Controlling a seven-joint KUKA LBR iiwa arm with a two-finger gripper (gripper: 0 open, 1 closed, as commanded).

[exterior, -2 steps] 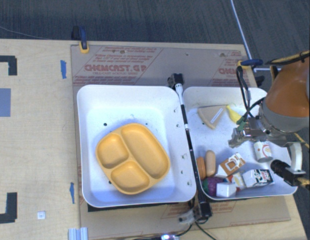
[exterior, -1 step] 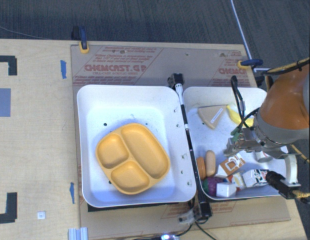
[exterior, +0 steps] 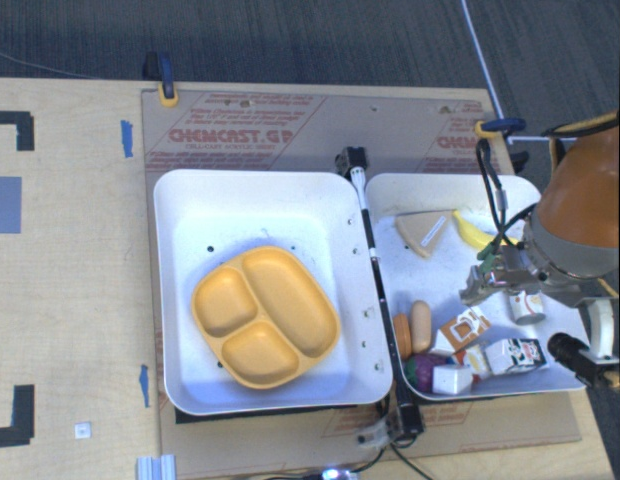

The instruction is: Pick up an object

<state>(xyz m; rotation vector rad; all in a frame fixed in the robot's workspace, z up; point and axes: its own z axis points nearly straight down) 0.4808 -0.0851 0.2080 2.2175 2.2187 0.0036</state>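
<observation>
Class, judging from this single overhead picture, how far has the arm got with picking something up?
Done: the arm has reached over the right bin. In hand: nothing visibly; its claw sits low among the toys, near the small carton. Left: gripping an item and lifting it. The banana, the wedge and the hot dog all lie in the bin.

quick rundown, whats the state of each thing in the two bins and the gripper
yellow tray: flat in left bin, right way up, three compartments bare
wedge: lying flat, top of right bin
banana: lying by the arm, partly hidden
hot dog: lying against the bin's left wall
small boxes: tumbled together at bottom edge
gripper: low over right bin, nothing seen held
</observation>
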